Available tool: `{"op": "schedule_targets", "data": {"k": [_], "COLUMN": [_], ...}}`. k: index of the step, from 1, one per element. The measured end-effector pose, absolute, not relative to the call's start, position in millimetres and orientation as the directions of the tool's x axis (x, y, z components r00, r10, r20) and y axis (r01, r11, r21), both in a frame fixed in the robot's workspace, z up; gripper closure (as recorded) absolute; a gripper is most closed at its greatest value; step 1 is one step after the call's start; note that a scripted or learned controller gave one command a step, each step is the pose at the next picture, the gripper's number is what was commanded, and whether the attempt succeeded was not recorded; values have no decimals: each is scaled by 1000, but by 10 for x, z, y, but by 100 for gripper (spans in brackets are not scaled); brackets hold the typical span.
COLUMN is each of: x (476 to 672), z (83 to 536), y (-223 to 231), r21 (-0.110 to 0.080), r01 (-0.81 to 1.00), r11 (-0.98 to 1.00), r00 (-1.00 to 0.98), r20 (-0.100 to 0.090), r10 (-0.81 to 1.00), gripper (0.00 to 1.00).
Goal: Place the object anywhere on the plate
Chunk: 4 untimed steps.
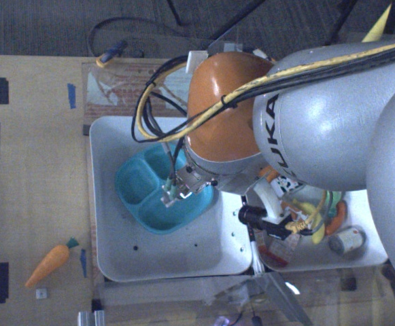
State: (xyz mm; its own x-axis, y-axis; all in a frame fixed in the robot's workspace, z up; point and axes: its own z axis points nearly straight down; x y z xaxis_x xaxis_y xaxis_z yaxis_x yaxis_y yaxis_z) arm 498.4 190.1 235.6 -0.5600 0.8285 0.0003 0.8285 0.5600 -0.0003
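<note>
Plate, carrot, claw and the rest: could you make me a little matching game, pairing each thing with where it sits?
Things:
1. plate
2. carrot
3. claw
4. blue tape

Places:
A. on the bench, outside the bins, near the bottom left
B. inside the left bin
C. over the plate's right part
D. on the bench, above the left bin's top left corner

Pairs: 1-B, 2-A, 3-C, 4-D

The bench (34, 182) is viewed from a single fixed camera set above it, angled down at a slant. Both white bins (115, 250) are taken in, and the arm (319, 107) is seen close, entering from the right
</note>
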Motion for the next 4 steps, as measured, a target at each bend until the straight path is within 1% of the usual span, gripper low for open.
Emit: {"op": "schedule_targets", "data": {"k": [1,2,3,4], "x": [4908,4795,5069,4792], "z": [2379,2284,2275,2363], "y": [2120,2119,2179,2250], "r21": [0,-1,4,0], "r01": [663,677,458,472], "r11": [749,736,889,882], "r00": [-749,-736,-889,-882], "r20": [0,1,-3,1], "r10": [663,677,458,472], "gripper": [100,100,100,100]}}
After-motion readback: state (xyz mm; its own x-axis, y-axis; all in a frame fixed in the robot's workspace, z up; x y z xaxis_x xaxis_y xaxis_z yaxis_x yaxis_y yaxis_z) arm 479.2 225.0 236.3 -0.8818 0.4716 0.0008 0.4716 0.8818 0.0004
